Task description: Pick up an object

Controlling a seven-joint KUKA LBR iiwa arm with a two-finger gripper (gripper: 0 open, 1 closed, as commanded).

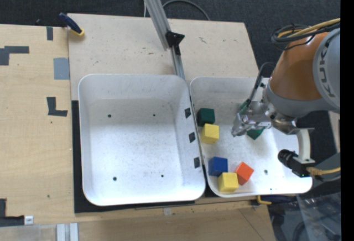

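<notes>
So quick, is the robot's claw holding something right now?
Gripper: cannot be told. It is down in the right bin, right beside a green block.

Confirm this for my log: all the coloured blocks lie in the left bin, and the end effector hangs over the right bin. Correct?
Not quite. The camera view shows the blocks, such as the yellow block and the blue block, lying in the right bin, not the left bin. The end effector does hang over the right bin.
</notes>
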